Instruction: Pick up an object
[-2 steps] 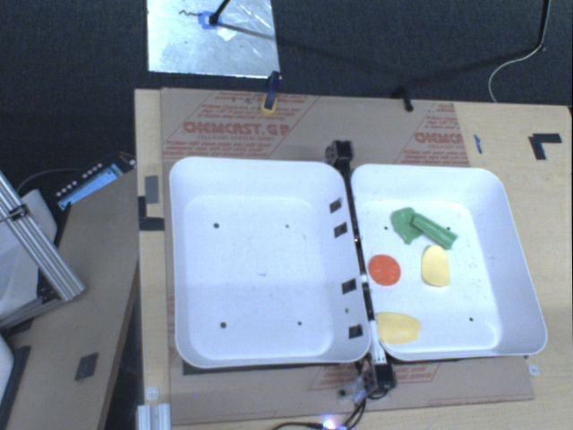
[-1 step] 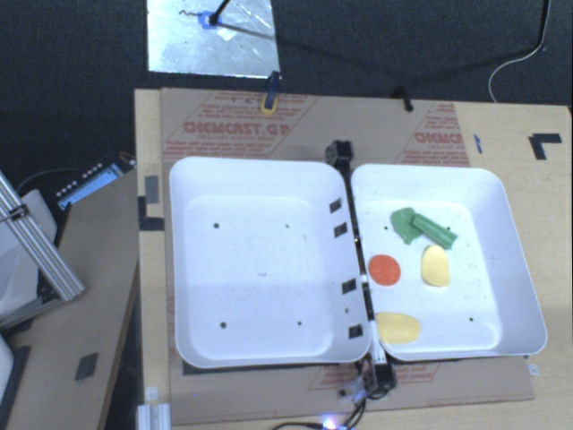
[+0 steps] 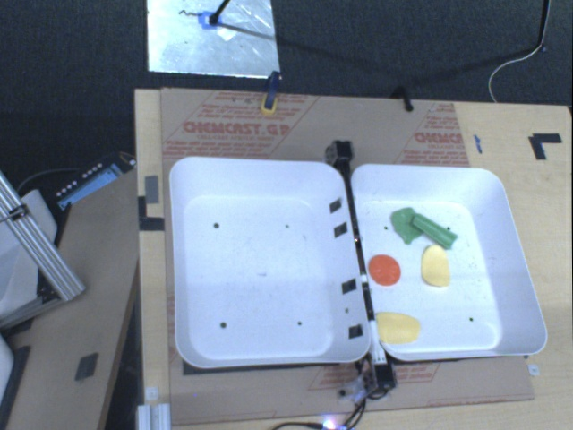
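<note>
Several small objects lie in the right bin (image 3: pixel 501 240). A green angled piece (image 3: pixel 421 226) sits toward the bin's middle. Below it to the left rests a flat orange-red disc (image 3: pixel 385 270). A pale yellow oval piece (image 3: pixel 436 265) lies just right of the disc. A wider yellow piece (image 3: pixel 397 327) rests near the bin's front left corner, close to the divider.
The left bin (image 3: pixel 260 258) sits beside the right one, joined by a black hinged strip (image 3: pixel 356 258). Both rest on a cardboard sheet (image 3: pixel 358 124) on the bench. A shiny metal plate (image 3: pixel 213 23) lies on the dark floor behind, and an aluminium frame (image 3: pixel 36 249) stands at left.
</note>
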Controlling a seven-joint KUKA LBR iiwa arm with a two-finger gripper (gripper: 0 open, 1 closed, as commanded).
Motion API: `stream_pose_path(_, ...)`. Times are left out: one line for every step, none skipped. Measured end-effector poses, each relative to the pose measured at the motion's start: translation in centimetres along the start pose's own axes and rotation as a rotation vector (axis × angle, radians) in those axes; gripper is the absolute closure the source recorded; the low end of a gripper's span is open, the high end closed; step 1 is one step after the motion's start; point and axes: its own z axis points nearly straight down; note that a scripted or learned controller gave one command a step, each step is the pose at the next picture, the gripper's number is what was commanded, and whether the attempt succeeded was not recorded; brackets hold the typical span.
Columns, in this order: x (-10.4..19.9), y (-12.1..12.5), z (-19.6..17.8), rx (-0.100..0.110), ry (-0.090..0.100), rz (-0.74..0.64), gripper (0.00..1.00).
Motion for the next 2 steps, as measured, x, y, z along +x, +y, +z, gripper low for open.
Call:
stream_pose_path(0.1, 0.7, -1.2, -0.010, -0.006, -0.009, 1.00)
stream_pose_path(0.1, 0.7, -2.4, -0.013, -0.007, -0.011, 1.00)
